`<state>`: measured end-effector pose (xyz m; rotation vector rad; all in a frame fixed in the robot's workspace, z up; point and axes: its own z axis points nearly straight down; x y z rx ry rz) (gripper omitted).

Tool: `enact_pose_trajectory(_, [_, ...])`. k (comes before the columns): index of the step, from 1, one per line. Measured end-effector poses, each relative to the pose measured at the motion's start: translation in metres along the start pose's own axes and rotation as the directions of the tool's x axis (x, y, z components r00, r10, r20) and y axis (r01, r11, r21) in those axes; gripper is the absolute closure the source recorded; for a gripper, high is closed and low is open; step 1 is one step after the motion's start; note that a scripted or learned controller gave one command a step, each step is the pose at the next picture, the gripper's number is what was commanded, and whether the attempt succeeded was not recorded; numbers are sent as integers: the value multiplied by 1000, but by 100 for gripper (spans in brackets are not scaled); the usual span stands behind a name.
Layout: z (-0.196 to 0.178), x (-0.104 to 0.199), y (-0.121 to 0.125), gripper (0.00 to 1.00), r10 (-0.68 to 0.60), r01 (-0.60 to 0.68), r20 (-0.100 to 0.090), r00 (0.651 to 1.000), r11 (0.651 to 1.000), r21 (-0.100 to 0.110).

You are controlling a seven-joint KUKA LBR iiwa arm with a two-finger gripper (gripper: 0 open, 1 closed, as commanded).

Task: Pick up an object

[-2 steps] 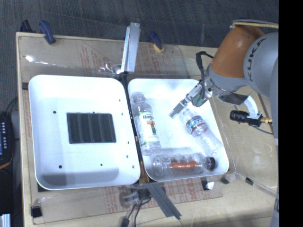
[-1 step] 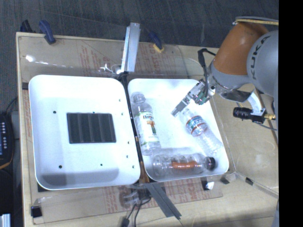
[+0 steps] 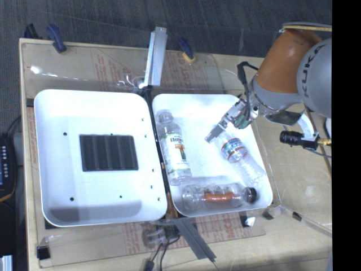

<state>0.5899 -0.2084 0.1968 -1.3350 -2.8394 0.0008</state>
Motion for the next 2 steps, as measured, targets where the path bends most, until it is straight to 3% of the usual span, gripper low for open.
enact_pose_trajectory(1, [-1,2,-2,0,-32,32,-2,999,999,1])
enact_pose_trajectory(2, [57,12,47,0,-95,95,6,995,995,-2])
